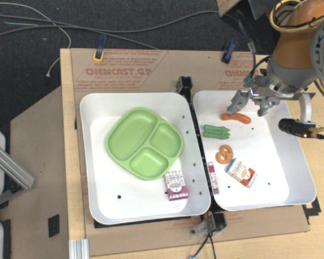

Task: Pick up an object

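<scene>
Nearest, by the left bin's (92, 161) front edge, stands a small carton (175, 185), with the green plate (144, 143) behind it. In the right bin (291, 166) lie a juice box (241, 173), a pretzel (224, 154) and green beans (216, 131). Farthest, near its back edge, my gripper (251, 108) hangs spread over the carrot (236, 117), pinching nothing.

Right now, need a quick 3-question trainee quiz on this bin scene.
1. True or false: the green divided plate lies in the left bin.
2. Which item lies nearest the pincer? A) pretzel B) orange carrot C) juice carton
3. Fill in: the green pea pods lie in the ___ bin.

Key: 1 true; 2 B; 3 right.
</scene>
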